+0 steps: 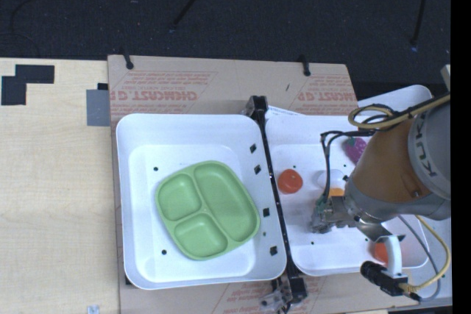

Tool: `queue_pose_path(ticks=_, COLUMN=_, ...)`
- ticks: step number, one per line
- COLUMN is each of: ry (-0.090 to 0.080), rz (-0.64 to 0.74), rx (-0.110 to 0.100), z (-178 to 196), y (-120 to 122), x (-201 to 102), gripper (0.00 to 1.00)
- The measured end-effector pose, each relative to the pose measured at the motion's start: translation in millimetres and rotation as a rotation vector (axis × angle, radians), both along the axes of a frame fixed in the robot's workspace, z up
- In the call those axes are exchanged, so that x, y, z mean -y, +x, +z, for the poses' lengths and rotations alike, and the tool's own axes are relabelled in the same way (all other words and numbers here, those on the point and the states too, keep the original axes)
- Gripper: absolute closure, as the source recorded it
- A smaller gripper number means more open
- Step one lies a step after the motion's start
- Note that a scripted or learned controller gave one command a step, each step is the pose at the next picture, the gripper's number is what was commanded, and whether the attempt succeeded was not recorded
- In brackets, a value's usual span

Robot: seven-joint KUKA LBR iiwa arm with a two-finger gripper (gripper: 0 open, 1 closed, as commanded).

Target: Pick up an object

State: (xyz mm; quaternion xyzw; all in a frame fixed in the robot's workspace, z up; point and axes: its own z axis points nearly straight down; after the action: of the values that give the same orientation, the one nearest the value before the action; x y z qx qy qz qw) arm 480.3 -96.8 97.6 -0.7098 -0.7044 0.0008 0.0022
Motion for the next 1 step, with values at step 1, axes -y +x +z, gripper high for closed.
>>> queue_pose_path(ticks=1, ry=-0.002, rz=0.008, rx=0.005, z=46.1, y=7.8, x=-4.1, gripper=1.00)
